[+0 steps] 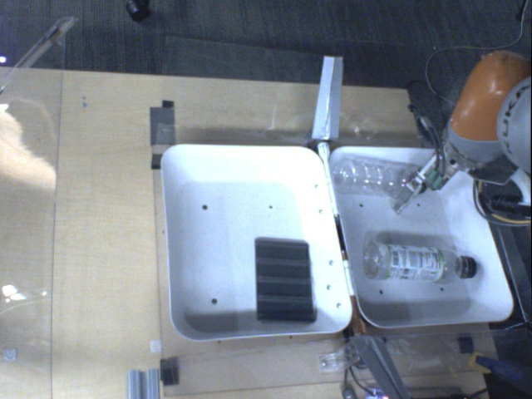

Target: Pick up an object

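A clear plastic bottle [417,262] with a white label and a black cap lies on its side in the middle of the right bin [490,302]. A second clear, crumpled bottle [372,175] lies along that bin's far left side. A black ribbed block [283,278] rests flat in the near part of the left bin [191,223]. My gripper [409,194] reaches in from the right, low over the far part of the right bin, right beside the crumpled bottle's right end. Nothing shows in its grasp.
The grey arm with its orange band [486,106] hangs over the right bin's far right corner. A grey upright post [327,98] stands behind the seam between the bins. Cables lie at the right edge [499,202]. Bare wooden bench [83,248] stretches to the left.
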Action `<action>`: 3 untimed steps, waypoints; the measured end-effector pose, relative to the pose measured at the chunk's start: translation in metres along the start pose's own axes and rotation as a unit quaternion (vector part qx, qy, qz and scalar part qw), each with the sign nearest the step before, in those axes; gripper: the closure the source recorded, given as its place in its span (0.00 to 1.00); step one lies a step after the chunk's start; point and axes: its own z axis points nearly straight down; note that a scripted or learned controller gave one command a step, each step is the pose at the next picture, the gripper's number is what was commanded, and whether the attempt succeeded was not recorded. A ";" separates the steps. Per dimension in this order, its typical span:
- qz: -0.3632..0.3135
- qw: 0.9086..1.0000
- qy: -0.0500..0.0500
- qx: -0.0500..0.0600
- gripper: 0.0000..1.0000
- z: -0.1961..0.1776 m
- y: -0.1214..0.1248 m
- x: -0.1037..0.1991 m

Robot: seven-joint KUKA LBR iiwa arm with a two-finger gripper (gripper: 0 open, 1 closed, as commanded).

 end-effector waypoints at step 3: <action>0.093 0.996 0.006 -0.010 1.00 -0.009 -0.010 0.005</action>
